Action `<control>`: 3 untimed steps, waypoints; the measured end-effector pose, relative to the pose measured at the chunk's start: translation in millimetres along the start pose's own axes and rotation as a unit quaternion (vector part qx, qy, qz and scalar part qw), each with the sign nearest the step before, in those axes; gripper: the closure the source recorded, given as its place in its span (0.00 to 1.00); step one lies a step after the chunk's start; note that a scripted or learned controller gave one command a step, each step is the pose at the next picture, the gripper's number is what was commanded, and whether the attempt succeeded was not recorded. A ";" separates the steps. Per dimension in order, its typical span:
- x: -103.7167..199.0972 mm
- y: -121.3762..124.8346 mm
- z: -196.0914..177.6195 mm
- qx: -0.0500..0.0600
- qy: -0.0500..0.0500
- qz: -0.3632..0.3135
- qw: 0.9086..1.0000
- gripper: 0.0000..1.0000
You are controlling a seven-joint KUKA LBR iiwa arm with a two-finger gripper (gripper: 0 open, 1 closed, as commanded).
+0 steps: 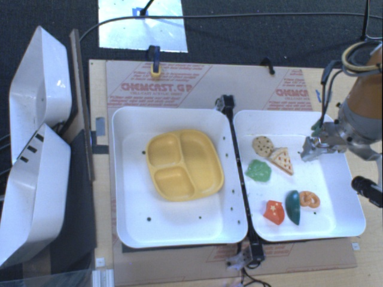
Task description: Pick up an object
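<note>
Right now I see the gripper (306,150) hanging over the right bin (344,223), just right of the pizza-slice toy (282,160); I cannot tell how the claw stands from here. Left of that slice sits a cookie (262,144), with a green leafy piece (258,171) below the cookie. Further below the slice lie a red piece (274,211), a dark green piece (292,206) and a pretzel (309,200). Well left of the slice, a yellow divided tray (184,164) rests in the left bin (134,220).

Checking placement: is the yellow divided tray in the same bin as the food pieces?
No, the yellow tray lies in the left bin; the food pieces are in the right bin.
</note>
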State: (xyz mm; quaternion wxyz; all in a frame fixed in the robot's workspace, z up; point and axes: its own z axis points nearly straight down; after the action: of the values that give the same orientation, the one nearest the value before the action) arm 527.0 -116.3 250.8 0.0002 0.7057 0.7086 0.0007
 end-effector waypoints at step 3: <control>148.3 11.5 21.7 0.001 0.000 0.000 1.000 1.00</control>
State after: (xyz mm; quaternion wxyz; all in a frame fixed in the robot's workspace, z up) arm 537.9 32.0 229.2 -0.0003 0.7055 0.7087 0.0003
